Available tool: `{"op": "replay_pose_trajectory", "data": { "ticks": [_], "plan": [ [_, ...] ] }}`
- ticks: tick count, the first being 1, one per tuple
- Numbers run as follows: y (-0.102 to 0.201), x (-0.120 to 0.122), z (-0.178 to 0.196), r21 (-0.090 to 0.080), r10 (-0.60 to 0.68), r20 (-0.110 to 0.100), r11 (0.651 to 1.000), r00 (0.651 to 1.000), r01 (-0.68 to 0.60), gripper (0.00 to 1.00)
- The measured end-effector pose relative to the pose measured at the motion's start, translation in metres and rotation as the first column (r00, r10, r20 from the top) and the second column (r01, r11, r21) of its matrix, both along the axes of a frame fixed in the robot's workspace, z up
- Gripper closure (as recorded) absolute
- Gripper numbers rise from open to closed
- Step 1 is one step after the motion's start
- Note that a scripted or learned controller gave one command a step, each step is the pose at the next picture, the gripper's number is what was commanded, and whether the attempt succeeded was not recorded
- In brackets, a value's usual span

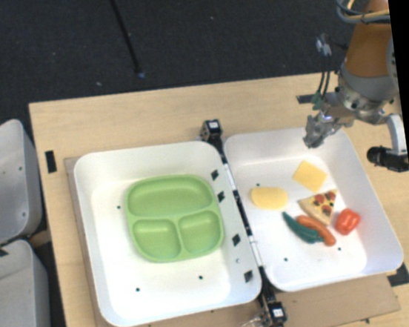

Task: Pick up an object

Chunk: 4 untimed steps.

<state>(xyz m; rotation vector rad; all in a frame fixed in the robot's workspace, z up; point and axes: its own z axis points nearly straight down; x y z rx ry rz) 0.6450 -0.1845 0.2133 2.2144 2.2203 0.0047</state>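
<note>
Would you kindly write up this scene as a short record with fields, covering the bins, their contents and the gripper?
left bin: holds a green divided plate
right bin: holds toy foods
foods: yellow wedge, pale yellow oval piece, pizza slice, green pepper, orange carrot, red tomato
gripper: over the right bin's far edge, nothing seen held
nearest food to gripper: yellow wedge

camera view: fixed above tabletop (51, 134) | looks down at a slant | frames both white bins (115, 283) whole, at middle distance | arm (370, 55) enters from right
</note>
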Motion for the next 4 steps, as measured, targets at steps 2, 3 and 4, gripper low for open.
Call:
{"op": "replay_pose_trajectory", "data": {
  "ticks": [2, 3, 4],
  "plan": [
    [0.092, 0.004, 0.0, 0.003, 0.003, -0.007, 1.0, 1.0, -0.003, 1.0],
    [0.147, -0.001, 0.0, 0.003, 0.003, -0.008, 1.0, 1.0, -0.003, 1.0],
    [0.199, 0.006, 0.021, 0.003, 0.005, -0.003, 1.0, 1.0, -0.005, 1.0]
  ]
}}
